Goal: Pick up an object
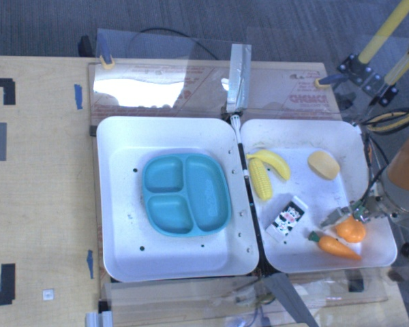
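The right bin (296, 133) holds a yellow banana (273, 163), a corn cob (260, 178), a pale yellow potato-like piece (324, 164), a small black-and-white box (287, 219), a carrot (335, 246) and a round orange fruit (352, 231). My gripper (347, 216) reaches in from the right and sits low at the bin's right side, right above the orange fruit and touching or nearly touching its top. The carrot lies just in front of it. The arm's orange band (403, 172) is at the right edge.
The left bin (116, 182) holds a teal divided plate (187, 193). A raised divider (244, 182) runs between the two bins. Cables and yellow struts (388, 26) stand beyond the right bin's far corner. A clear panel (150, 73) lies behind the bins.
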